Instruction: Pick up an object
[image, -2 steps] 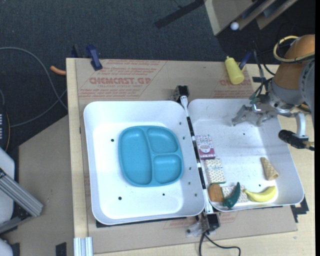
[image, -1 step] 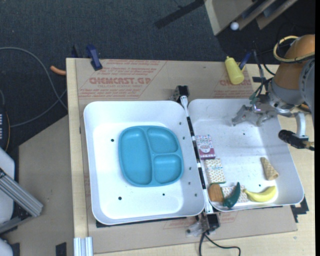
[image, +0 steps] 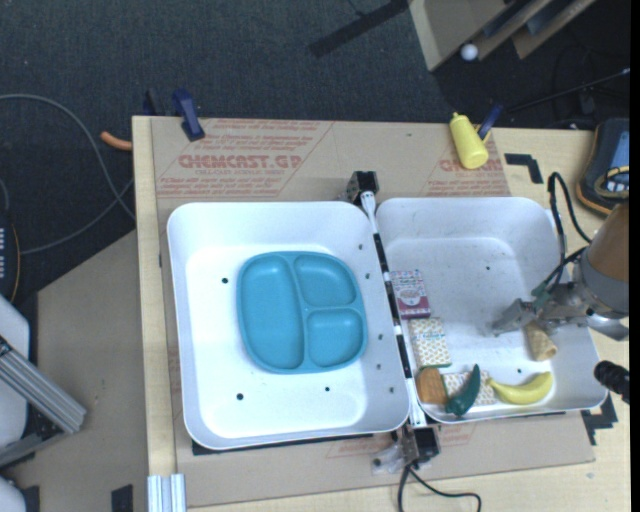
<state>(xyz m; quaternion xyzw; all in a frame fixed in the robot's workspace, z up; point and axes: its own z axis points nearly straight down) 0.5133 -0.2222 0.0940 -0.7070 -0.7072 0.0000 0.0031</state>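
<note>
My gripper (image: 525, 322) reaches in from the right and hangs low over the right side of the right bin (image: 470, 222). It is open, with nothing between its fingers. A small tan lump (image: 542, 345) lies just below and to the right of it, close to one fingertip. A yellow banana (image: 522, 388) rests near the bin's front edge. Left of the banana lie a teal object (image: 464, 393) and a brown piece (image: 431, 385). Against the left wall sit a pink-and-white box (image: 408, 293) and a patterned packet (image: 432, 345).
The left bin (image: 200, 250) holds a blue divided plate (image: 300, 310). A yellow bottle (image: 467, 141) and a blue clamp (image: 187, 113) rest on the cardboard behind the bins. The grey arm (image: 610, 270) stands over the right bin's right wall.
</note>
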